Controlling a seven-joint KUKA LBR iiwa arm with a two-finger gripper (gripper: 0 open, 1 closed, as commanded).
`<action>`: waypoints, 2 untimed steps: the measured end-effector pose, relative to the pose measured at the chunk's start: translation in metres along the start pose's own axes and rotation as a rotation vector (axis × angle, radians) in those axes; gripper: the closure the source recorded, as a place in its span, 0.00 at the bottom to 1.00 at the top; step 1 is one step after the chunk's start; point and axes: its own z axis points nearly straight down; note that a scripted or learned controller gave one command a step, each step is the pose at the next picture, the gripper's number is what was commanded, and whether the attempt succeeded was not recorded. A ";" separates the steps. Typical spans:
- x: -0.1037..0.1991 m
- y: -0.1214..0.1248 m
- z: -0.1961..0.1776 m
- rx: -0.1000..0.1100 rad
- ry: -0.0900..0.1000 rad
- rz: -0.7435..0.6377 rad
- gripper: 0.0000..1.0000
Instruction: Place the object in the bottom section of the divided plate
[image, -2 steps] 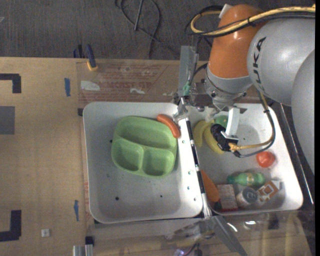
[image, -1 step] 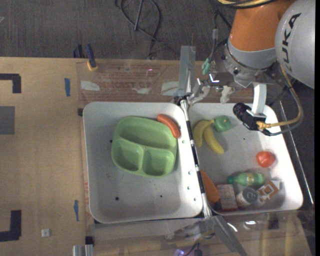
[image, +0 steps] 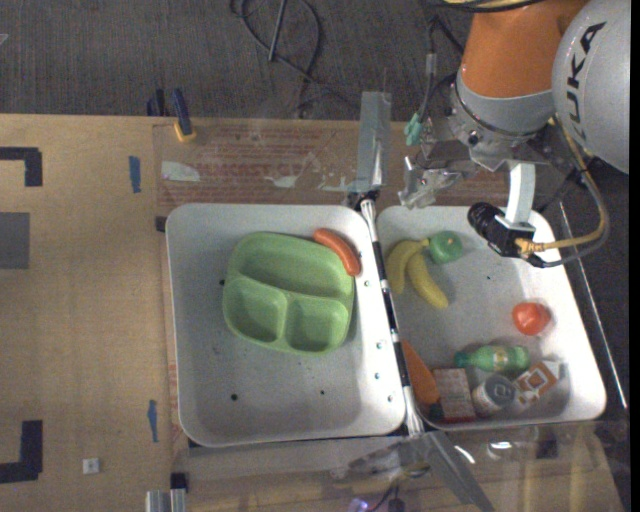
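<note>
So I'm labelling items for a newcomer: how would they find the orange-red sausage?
Look in the left bin, which holds a green divided plate. The sausage lies at the plate's upper right rim, near the wall between the bins. It is that bin's only loose item.

Green divided plate (image: 290, 292) — left bin (image: 200, 380)

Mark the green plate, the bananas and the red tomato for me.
plate (image: 262, 262): camera view, floor of its large top section.
bananas (image: 418, 271): camera view, where the two fruits meet.
tomato (image: 531, 318): camera view, middle of its top.
</note>
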 end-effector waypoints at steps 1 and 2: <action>0.027 -0.032 0.106 -0.003 0.003 -0.024 1.00; 0.027 -0.032 0.106 -0.003 0.003 -0.023 0.00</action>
